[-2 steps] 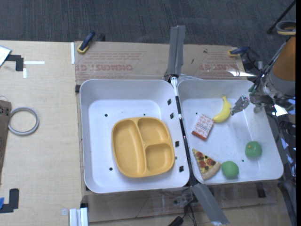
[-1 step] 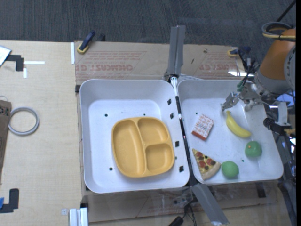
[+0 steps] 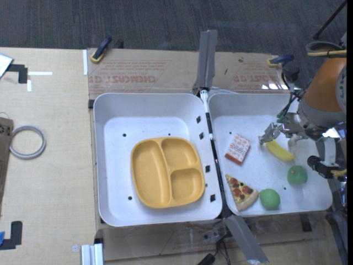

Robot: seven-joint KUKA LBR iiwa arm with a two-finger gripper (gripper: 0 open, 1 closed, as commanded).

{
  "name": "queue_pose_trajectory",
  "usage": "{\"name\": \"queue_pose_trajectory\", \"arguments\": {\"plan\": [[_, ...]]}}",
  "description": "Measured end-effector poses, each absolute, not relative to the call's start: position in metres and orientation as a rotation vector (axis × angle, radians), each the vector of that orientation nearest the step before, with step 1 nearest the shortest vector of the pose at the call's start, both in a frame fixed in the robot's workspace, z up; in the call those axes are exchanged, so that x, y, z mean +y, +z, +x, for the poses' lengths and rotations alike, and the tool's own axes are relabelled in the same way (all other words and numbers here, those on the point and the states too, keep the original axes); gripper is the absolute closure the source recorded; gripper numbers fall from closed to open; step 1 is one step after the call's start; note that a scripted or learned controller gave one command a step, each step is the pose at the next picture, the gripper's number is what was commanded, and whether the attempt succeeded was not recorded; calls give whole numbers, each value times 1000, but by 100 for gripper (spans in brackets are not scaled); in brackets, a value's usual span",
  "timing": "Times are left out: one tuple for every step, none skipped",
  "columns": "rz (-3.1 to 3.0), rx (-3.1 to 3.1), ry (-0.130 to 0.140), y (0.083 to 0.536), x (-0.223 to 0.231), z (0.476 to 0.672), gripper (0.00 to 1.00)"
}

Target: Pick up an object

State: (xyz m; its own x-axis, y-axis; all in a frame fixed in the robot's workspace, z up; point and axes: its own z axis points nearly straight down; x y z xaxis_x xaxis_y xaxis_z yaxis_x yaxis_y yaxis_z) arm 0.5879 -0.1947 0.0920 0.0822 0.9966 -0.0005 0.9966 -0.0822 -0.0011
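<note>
On the left of the worktop (image 3: 49,203) a roll of tape (image 3: 25,142) lies flat, well apart from both bins and outside the arm's working area. The left bin (image 3: 110,120) holds a yellow divided plate (image 3: 167,171), resting flat near the bin's centre with its three compartments facing up. The right bin (image 3: 242,106) carries the candidate objects, spread apart so that each can be approached separately: a small red-and-white box (image 3: 237,148) near the dividing wall, a toy pizza slice (image 3: 241,192) at the front edge, a green ball (image 3: 269,199) just beside the slice, a green apple-like fruit (image 3: 297,175) toward the right wall, and a yellow banana (image 3: 279,151) lying at a slant in the middle right. The hand (image 3: 276,132) is positioned low over the banana's upper end, reaching in from the right, which suggests the banana is the intended target. Whether its fingers are spread or closed cannot be told from this view, and no object is visibly between them. The banana appears to rest on the bin floor, so the pick is judged not yet complete.
</note>
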Motion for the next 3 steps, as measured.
{"name": "queue_pose_trajectory", "arguments": {"plan": [[-2233,-2212,1,179,-192,574,0],[-2157,-2284,1,92,-180,585,0],[-2160,-2283,0,101,-180,585,100]]}}
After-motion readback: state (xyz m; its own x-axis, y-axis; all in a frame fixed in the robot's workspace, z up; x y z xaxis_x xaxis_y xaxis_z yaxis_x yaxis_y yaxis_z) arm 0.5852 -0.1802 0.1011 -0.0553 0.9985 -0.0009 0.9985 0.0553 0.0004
